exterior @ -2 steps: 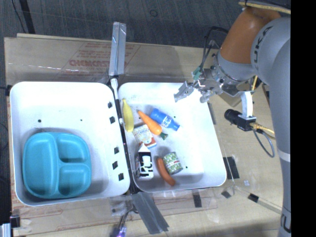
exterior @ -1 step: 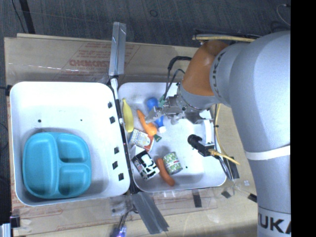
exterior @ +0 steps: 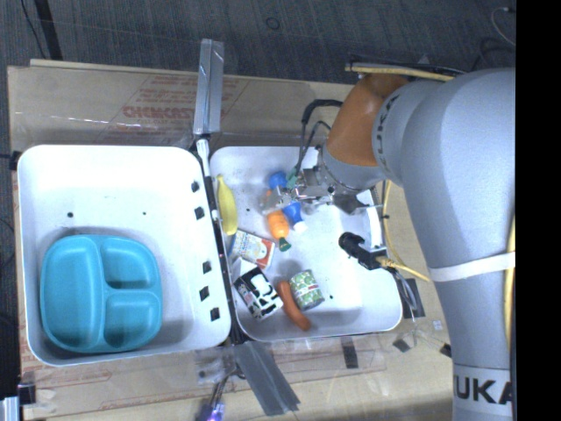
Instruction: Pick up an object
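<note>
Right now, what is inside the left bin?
The left bin holds one blue divided tray, lying flat near its front corner. Whatever is under the tray is covered and cannot be seen.

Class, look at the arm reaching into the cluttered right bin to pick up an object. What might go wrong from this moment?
1. The gripper sits among tightly packed items: the orange bottle and the blue piece lie right beside it, so it may catch two things or knock one aside.
2. The yellow banana lies against the bin's left wall, which may leave little room to get around it.
</note>
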Controlling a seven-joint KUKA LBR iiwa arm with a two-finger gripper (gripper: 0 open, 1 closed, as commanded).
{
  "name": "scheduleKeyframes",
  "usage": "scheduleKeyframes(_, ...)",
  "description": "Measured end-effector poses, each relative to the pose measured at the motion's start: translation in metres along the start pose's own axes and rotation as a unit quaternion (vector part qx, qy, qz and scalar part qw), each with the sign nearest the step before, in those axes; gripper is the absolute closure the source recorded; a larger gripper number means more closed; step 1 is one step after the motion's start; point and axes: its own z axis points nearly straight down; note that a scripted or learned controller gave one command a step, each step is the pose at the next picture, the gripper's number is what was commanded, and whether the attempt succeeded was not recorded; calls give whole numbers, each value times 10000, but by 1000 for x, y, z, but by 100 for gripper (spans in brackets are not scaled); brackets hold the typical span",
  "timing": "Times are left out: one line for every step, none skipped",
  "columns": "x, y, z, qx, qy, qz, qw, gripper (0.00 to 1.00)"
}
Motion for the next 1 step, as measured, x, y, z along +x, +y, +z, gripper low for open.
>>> scheduleKeyframes(1,0,-10,9,2,-24,10000,100)
